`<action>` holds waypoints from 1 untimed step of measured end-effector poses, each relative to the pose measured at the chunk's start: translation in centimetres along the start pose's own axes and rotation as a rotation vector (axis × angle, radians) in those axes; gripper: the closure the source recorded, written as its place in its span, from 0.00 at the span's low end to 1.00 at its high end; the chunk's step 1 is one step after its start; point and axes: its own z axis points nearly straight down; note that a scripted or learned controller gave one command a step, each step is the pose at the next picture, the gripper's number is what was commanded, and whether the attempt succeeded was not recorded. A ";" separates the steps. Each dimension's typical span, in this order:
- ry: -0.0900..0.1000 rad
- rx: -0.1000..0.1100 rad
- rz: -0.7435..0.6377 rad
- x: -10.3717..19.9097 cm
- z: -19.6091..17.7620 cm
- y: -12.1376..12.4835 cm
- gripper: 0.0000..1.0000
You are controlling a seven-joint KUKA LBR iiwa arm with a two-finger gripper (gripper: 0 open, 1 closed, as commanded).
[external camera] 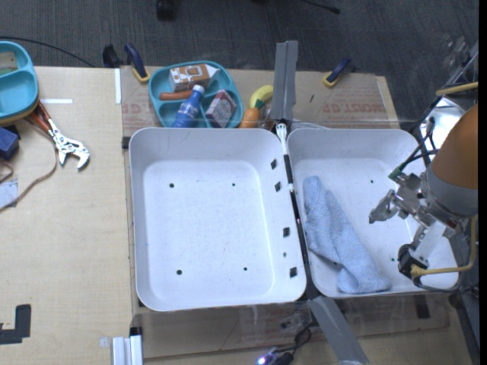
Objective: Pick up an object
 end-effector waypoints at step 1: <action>0.000 0.001 0.124 0.0 0.3 0.6 0.00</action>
